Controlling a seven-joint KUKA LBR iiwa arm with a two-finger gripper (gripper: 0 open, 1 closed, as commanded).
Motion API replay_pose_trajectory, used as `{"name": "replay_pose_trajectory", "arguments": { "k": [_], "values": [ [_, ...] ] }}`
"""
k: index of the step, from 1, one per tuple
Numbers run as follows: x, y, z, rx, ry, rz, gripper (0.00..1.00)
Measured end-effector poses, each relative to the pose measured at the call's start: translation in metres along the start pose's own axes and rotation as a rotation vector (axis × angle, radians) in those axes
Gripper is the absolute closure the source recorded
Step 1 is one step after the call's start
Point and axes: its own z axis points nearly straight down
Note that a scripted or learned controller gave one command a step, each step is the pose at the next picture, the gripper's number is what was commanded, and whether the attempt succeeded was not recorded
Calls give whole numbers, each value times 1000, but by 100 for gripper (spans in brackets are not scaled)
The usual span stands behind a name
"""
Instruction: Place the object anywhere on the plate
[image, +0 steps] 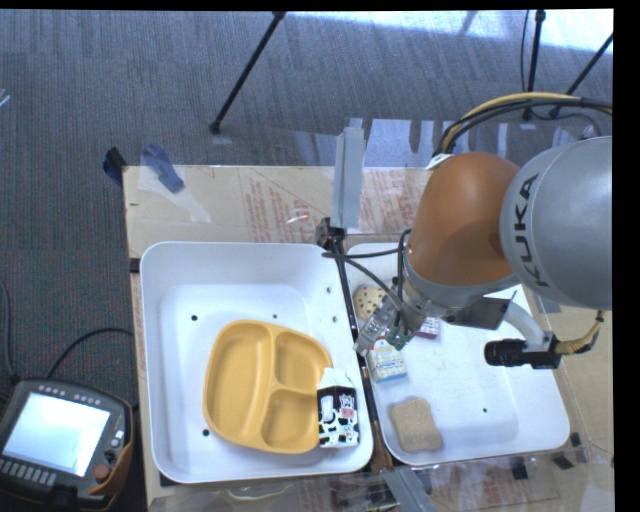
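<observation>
A yellow divided plate (262, 385) lies in the left bin (165, 300). A small black-and-white carton (338, 415) stands at the plate's right edge, against the bin wall. My gripper (386, 328) hangs over the left side of the right bin (475, 395), close to the wall between the bins. Just below it is a small white-and-blue box (388, 363); whether the box rests on the bin floor or is in the gripper's grasp is unclear. The orange wrist band and grey arm hide the bin's back part.
In the right bin a tan bread slice (415, 424) lies near the front, a speckled cookie (368, 298) sits left of the gripper, and a small pink-edged item (429, 328) lies to its right. A handheld pendant (62, 435) rests at the lower left, off the bench.
</observation>
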Motion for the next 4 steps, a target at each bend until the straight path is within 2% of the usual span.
{"name": "replay_pose_trajectory", "arguments": {
  "k": [1,2,3,4],
  "values": [
    [79,-4,-7,-1,5,-15,100],
    [110,30,25,2,6,-99,100],
    [41,73,7,-3,1,-262,100],
    [41,73,8,-2,2,-262,0]
  ]
}}
